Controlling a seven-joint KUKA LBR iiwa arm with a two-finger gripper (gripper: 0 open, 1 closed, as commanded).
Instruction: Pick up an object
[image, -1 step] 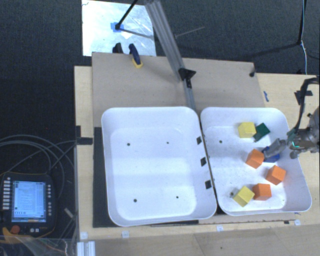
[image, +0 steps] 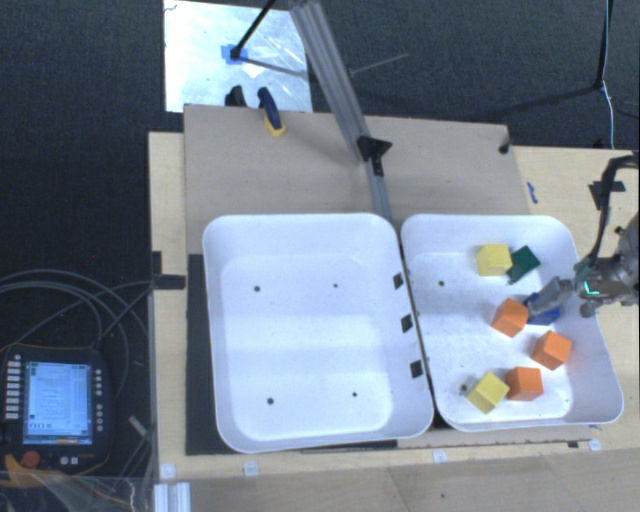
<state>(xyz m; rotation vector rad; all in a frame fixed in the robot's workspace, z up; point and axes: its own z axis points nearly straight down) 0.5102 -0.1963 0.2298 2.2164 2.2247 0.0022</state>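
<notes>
A: Item one, the end effector (image: 556, 294)?

B: Grey metal, reaching in from the right over the right bin (image: 436, 400). Its tip sits low among the blocks. Whether it is parted or closed, I cannot tell; it is small and blurred here.

A: What lies at its tip?

B: A blue block (image: 545, 311), touching or just under the tip, partly hidden. No grasp can be confirmed. Just beside it, on the side away from the arm, an orange cube (image: 510, 317), matte, tilted on the bin floor.

A: Other blocks?

B: Beyond the tip, toward the far rim: a yellow cube (image: 493, 259) and a dark green block (image: 523, 263), touching each other. On the near side: a second orange cube (image: 551, 349), then a third orange cube (image: 524, 383) just beside a yellow block (image: 488, 391).

A: The containers?

B: Two shallow white bins, smooth, rounded corners, side by side. The left bin (image: 225, 300) lies well away from the end effector, with four small dark dots on its floor.

A: Support?

B: A pale bench (image: 300, 160), flat, with a tan board under the bins.
</notes>
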